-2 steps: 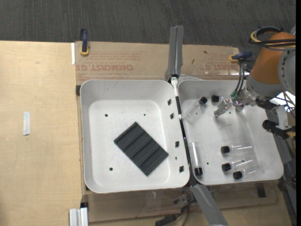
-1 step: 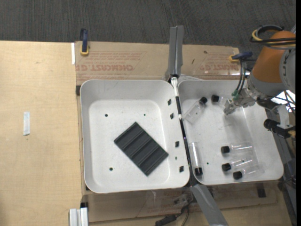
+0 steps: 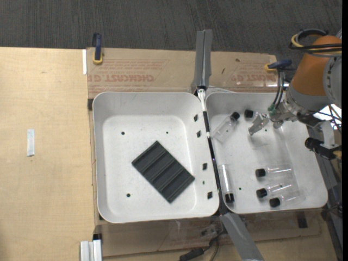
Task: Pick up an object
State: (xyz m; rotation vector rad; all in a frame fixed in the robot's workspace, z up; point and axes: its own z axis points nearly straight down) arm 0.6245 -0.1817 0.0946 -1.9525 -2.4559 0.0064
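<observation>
one clear vial lies just left of the gripper; its finger state i cannot tell

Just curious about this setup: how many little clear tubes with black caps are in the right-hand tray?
5, maybe more hidden under the arm: one tube near the top left, one along the left wall, and three clustered at the bottom right.

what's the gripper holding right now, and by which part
Nothing that shows. The gripper hangs over the right bin near a clear vial with a black cap, with no object between its fingers.
</observation>
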